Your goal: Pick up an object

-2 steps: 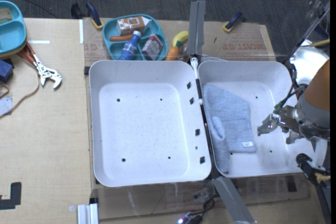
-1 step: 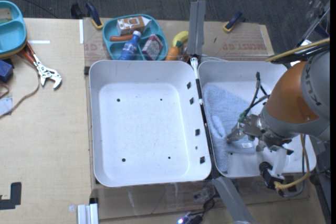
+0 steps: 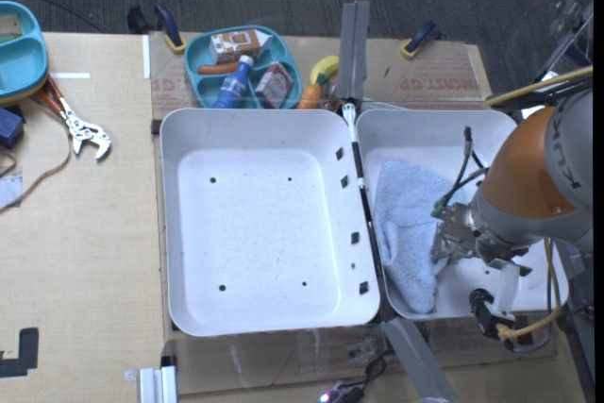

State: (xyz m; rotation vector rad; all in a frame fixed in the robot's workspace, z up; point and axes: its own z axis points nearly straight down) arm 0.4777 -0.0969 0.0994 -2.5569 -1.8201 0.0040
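The claw (image 3: 444,236) sits low in the right bin (image 3: 491,123), at the right edge of a pale blue towel (image 3: 404,226) lying along that bin's left side. Whether the claw grips it, I cannot tell. The left bin (image 3: 170,222) stands beside it.

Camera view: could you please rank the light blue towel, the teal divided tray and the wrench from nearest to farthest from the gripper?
Measured from the gripper, low in the right bin:
1. Light blue towel: in the right bin, right beside the gripper.
2. Teal divided tray: beyond the left bin, at the bench's far edge.
3. Wrench: on the wooden bench, far left of both bins.
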